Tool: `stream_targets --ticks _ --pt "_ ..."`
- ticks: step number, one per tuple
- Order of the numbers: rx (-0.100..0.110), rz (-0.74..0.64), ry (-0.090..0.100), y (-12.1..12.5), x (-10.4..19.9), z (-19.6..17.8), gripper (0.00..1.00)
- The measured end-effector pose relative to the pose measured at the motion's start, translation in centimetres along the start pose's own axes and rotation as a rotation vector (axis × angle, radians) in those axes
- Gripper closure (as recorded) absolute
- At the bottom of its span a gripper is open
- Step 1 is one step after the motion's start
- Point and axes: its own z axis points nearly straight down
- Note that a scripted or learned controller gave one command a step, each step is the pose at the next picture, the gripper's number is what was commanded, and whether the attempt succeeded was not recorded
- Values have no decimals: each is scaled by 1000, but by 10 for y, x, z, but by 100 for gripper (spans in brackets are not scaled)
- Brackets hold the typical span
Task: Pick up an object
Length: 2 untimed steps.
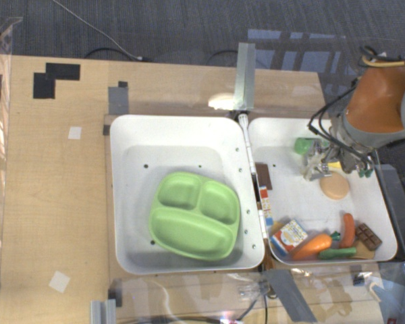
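The grey KUKA arm, its orange band (376, 100) at the right edge of the frame, hung over the right-hand white bin (283, 137) with its gripper (339, 164) low in the bin's upper half, just above a flat tan disc (336, 187) and beside a small green block (304, 145). Whether the gripper was open or closed could not be told from the view, and nothing was visibly held. The step in hand appeared to be the descent to a grasp; the next move would call for settling squarely over one item. Other candidates clustered along the bin's lower edge: a smooth orange toy carrot (312, 244), a red sausage (349, 229), a ridged brown chocolate bar (368, 235) and a printed carton (291, 233). In the left bin (135, 140) lay a glossy green three-compartment plate (195, 214).
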Motion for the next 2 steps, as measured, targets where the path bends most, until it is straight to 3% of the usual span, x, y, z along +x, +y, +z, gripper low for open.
stream_targets --ticks 1,2 --pt "-5 -311 9 -7 19 12 100" --pt "-12 -731 16 -7 24 -9 100"
